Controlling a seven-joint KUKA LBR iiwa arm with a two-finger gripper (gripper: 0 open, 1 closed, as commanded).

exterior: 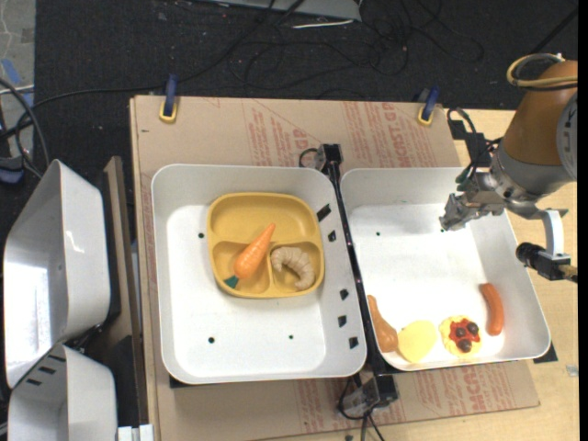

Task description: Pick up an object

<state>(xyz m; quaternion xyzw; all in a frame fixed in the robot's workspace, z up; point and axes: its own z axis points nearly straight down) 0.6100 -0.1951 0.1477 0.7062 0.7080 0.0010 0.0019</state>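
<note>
My gripper [457,211] hovers by the right bin's [432,255] far wall; I cannot tell its state. Pickable toys, a sausage [493,308], yellow disc [416,340] and tart [460,333], crowd the near edge, so a descent here risks grabbing nothing. Red print on the cardboard [266,127] is unreadable.

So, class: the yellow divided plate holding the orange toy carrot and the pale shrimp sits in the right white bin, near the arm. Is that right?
Not quite. The camera view shows the yellow divided plate, with the orange toy carrot and the pale shrimp on it, in the left white bin, not the right one. The arm's gripper is over the right white bin.
</note>
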